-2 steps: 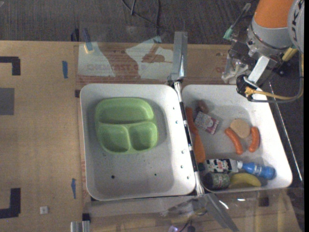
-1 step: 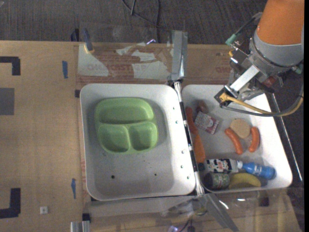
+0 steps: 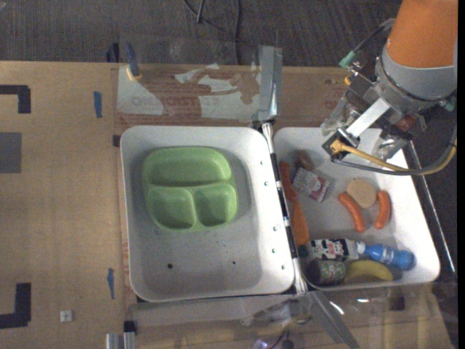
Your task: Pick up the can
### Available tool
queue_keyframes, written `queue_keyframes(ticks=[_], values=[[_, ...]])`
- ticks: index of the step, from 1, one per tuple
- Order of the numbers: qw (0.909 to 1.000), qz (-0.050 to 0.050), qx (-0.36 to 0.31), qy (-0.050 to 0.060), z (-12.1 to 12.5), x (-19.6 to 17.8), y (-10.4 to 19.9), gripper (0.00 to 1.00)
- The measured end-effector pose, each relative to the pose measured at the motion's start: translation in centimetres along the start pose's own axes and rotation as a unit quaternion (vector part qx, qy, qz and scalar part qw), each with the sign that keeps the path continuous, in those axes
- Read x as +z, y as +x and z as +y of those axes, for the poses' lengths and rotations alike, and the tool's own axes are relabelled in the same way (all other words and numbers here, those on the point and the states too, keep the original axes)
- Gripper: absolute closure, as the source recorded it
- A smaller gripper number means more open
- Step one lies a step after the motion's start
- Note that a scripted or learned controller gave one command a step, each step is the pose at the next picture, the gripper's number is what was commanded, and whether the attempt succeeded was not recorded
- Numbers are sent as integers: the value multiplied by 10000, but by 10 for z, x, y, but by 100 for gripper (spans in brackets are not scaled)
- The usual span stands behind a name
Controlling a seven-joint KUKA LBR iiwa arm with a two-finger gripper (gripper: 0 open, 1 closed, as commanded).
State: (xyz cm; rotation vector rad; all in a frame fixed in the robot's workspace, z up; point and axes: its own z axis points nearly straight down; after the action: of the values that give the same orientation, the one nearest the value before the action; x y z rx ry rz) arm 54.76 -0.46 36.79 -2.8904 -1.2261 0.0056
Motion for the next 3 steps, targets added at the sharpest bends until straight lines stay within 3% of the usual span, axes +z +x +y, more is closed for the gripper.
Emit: queue_keyframes(ticks=[1,2,3], values=[[9995,1,-319,-1,-32,94,-65,0],[9979,6,-650,0,50,175,-150,0],[9979,6,-641,0,50,166,-150,100]])
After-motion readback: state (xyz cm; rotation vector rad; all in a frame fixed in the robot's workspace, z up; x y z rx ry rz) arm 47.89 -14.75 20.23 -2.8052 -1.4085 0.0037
